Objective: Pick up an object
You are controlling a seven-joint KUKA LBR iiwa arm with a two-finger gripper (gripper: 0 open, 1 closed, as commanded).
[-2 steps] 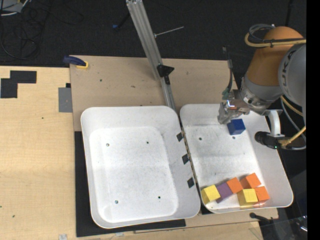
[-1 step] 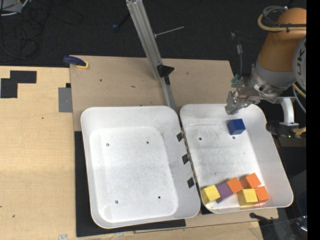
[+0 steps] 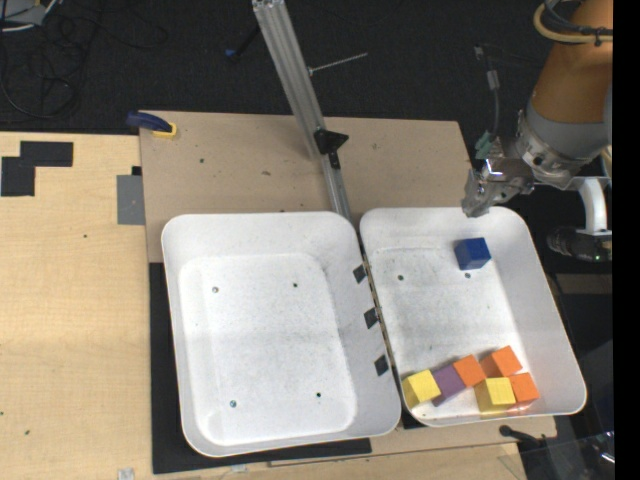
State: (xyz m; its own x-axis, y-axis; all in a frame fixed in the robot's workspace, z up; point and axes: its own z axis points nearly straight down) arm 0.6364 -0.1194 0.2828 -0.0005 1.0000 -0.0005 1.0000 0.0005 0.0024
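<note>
Your nearest target, the blue cube (image 3: 473,253), sits alone in the right bin (image 3: 560,353), near its far rim. The gripper (image 3: 481,196) hangs above that rim, holding nothing; a descent here risks striking it.

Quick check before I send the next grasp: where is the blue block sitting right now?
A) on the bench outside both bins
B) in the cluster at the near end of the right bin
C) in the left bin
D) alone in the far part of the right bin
D: the blue block lies by itself in the far part of the right bin, well apart from the yellow, orange and purple blocks clustered at its near end.
</note>
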